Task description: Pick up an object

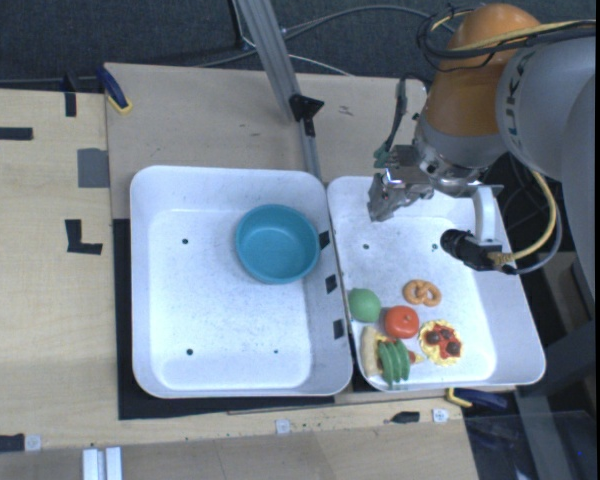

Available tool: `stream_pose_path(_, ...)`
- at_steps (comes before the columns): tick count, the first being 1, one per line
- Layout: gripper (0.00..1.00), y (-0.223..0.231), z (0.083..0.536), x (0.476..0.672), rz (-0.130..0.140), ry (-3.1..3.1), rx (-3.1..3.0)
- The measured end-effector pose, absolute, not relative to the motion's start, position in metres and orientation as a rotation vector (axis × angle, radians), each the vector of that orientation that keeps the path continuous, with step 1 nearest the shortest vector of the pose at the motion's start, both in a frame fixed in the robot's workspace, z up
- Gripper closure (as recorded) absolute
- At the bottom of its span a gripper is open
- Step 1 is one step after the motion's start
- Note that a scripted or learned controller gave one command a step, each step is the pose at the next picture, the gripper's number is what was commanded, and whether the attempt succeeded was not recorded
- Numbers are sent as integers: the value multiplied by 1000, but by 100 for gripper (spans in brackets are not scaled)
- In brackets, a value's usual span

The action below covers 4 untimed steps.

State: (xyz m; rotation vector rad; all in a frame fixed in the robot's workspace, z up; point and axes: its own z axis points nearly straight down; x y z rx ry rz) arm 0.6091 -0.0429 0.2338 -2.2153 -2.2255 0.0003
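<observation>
My gripper (383,206) hangs over the far left part of the right bin (500,313), with nothing seen between its fingers. Toy food lies in that bin's near part, well below the gripper: a green ball (364,304), a red tomato (401,321), a pretzel (421,292), a small pizza (441,341), a green pepper (393,360) and a yellow piece (369,345) beside it. A blue bowl (276,243) sits upright in the left bin (170,298), near its far right side.
A slanted metal pole (276,53) rises from between the bins at the back. A black cable fitting (466,248) hangs over the right bin. The wooden bench (40,268) spreads to the left.
</observation>
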Motion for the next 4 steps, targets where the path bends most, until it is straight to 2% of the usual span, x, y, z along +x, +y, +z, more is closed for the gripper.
stream_pose_path(1,100,5,235,584,-1,-2226,-2216)
stream_pose_path(2,100,55,228,580,1,-2225,-2215)
stream_pose_path(3,100,101,236,560,-1,-2226,-2216)
stream_pose_path(4,0,98,236,560,1,-2222,-2220)
